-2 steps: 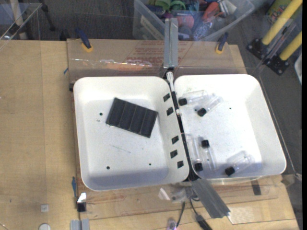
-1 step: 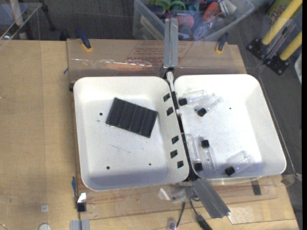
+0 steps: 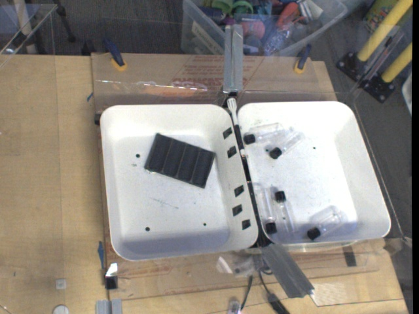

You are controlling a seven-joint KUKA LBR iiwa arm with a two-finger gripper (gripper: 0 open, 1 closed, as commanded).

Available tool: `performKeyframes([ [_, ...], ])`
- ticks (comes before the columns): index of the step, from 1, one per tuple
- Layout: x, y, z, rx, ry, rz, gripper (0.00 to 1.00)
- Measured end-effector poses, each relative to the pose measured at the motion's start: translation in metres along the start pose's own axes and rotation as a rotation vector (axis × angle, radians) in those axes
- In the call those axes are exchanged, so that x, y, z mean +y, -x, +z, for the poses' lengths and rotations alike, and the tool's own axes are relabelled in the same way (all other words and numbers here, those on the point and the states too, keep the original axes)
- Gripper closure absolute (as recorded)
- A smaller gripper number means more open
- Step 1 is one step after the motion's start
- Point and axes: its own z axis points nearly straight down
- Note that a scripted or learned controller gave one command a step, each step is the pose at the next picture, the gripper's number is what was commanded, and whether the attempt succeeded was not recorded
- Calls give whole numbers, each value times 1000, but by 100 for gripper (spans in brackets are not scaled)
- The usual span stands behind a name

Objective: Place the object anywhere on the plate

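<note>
Left bin: we see a shallow white plastic bin (image 3: 124, 175) on the wooden bench (image 3: 46, 175), touching its neighbour along the middle seam.
Plate: a dark grey rectangular ridged plate (image 3: 179, 160) lies flat in the left bin, turned at a slight slant, toward the bin's upper middle and apart from its walls.
Right bin: we see a second shallow white plastic bin (image 3: 340, 169).
Objects: three clear plastic tubes with black caps lie in the right bin, none on the plate. We place the first tube (image 3: 278, 138) near the top left, the second tube (image 3: 267, 208) beside the seam, and the third tube (image 3: 325, 221) near the lower right.
Seam: a row of small black tabs (image 3: 234, 172) runs along it.
Behind: a clear storage tub of coloured toys (image 3: 262, 8) stands beyond the bins.
</note>
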Motion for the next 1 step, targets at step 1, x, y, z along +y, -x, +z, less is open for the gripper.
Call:
performKeyframes([
  [1, 0, 2, -12, -9, 2, 0, 100],
])
